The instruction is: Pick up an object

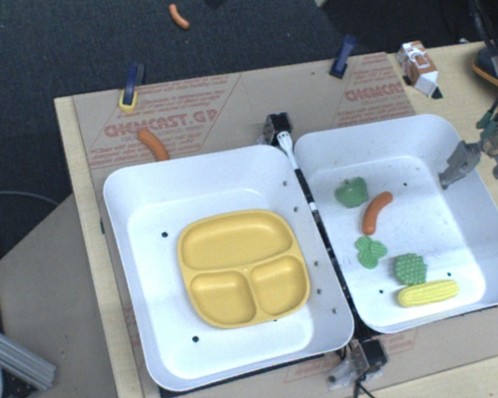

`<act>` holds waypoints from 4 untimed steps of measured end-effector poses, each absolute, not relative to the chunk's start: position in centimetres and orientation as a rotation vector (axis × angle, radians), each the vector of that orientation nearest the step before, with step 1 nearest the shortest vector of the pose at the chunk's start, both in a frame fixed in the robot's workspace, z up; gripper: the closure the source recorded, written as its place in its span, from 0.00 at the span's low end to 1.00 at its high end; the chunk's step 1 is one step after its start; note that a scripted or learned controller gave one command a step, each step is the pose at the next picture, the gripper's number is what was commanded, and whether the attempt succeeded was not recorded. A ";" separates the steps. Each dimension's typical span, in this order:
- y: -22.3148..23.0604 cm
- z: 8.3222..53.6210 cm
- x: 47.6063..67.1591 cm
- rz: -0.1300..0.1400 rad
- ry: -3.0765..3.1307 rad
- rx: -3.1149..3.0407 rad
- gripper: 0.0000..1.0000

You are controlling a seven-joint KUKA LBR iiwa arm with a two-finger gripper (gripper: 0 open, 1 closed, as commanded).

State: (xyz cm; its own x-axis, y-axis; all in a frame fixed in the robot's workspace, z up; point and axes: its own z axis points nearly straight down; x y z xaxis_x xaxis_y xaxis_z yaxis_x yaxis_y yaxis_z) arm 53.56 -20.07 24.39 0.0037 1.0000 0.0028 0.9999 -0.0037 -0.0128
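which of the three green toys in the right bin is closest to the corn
The bumpy green one, lowest in the right bin, sitting just above the yellow corn. The other two green pieces lie farther up and left.

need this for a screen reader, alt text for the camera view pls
Two white bins sit side by side: the left bin holds a yellow divided plate, the right bin a sausage, corn and three green toy vegetables. The gripper hangs over the right bin's right rim.

End effector (466,161) finger state unclear; arm cropped
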 end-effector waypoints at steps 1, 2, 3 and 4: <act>-20.0 25.1 53.8 0.000 -2.222 -2.222 0.00; -20.6 19.0 53.9 0.004 -2.216 -2.218 0.00; -19.9 13.0 54.5 0.003 -2.218 -2.217 0.00; -19.8 8.2 54.4 0.004 -2.217 -2.217 0.00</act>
